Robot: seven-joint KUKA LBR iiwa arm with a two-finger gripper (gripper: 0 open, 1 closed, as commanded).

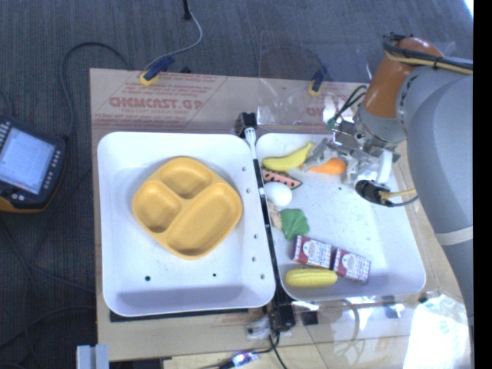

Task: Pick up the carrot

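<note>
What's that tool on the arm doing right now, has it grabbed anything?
Tool: down in the right bin, right at the carrot. Whether it is open, closed or gripping the carrot cannot be told.

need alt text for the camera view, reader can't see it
A grey robot arm reaches from the right, its pincer down at the orange carrot at the back of the right bin. That bin also holds a banana, white egg and corn cob. The left bin holds a yellow divided plate.
</note>
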